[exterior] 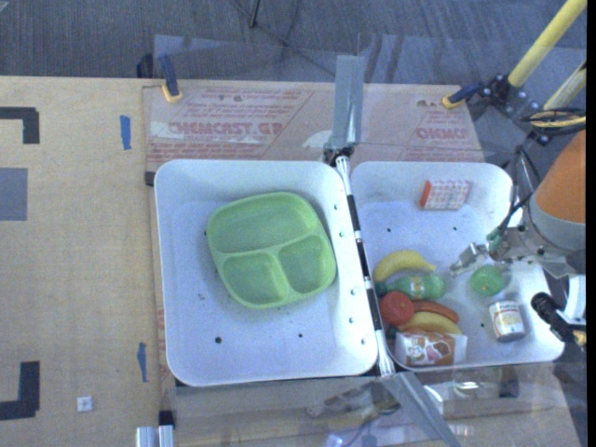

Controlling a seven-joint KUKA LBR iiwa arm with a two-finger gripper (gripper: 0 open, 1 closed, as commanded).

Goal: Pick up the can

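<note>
Approaching stage of the pick: gripper (477,252) hovers in the right bin (400,189), its finger state impossible to tell. Small can (507,319) stands upright, ungrasped, just below and right of the tool, beyond a green round fruit (485,281). Next move calls for shifting over the can, then descending.

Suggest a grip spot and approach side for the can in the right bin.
The can looks to be upright near the right bin's front right corner, lid facing up. Probably best to come straight down from above and close across its round side wall, mid-height. The green round item sits close behind it and the bin wall is near its right, so align the fingers left-right with care.
</note>
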